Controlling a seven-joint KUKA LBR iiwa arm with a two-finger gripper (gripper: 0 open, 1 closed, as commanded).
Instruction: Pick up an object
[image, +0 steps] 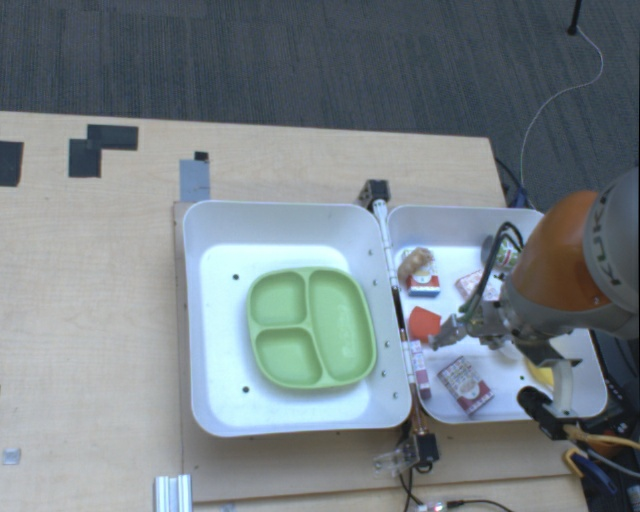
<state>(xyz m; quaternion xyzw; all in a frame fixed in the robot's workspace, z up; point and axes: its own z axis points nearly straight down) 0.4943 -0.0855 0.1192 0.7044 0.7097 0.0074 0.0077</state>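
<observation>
The red block (425, 322) lies at the left side of the right bin (590, 400), right of centre in the frame, and my jaws (447, 335) hang just beside it; whether they are clenched or released I cannot tell. A patterned packet (465, 384) lies below, a small red-and-white box (424, 286) above. The left bin (200, 330) on the counter (90, 330) holds a green divided plate (311, 328).
</observation>
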